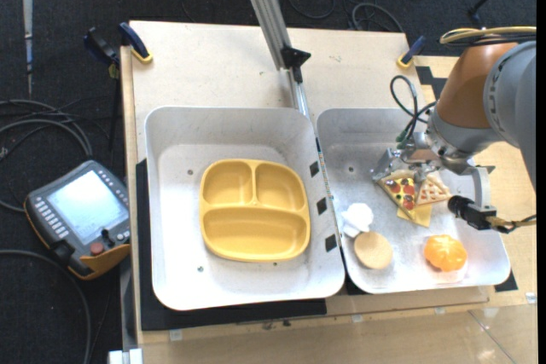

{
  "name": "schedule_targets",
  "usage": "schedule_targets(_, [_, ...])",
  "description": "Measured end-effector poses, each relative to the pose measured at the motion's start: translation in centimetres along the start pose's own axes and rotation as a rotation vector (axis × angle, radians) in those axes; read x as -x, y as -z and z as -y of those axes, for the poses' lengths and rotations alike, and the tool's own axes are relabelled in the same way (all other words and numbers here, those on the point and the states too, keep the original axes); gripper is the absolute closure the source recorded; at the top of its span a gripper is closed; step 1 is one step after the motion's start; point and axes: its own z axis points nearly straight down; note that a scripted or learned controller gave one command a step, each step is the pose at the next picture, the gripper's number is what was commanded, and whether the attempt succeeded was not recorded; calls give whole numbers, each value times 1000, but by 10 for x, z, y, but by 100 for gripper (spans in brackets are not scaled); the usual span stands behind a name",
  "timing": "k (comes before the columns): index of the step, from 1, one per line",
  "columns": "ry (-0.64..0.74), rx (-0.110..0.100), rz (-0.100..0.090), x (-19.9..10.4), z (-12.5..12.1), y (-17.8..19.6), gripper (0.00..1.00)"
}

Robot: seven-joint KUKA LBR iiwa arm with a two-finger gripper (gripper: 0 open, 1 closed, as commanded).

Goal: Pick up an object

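**Robot hand low over the pizza toy**

Black floor and loose cables lie all around your pale counter (213, 55). Two white bins sit on it. Your left bin (171, 141) has a yellow tray (254, 210) in it. Your right bin (341, 141) has a pizza slice toy (414, 193), an orange toy (445, 253), a round tan toy (373, 250) and a small white toy (357, 216).

Your hand (408, 158) is down at the top edge of the pizza slice. I think this is the grab step. Go slow, get the slice between the grippy parts, squeeze, then lift straight up.

The big grey arm (495, 98) covers much of the hand. You cannot tell if it is released or clenched, or if it holds the slice.
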Motion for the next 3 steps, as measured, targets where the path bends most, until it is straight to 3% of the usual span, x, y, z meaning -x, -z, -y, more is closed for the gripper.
schedule_targets(1, [0, 5, 1, 0, -1, 12, 100])
schedule_targets(3, [2, 12, 2, -2, -22, 120, 100])
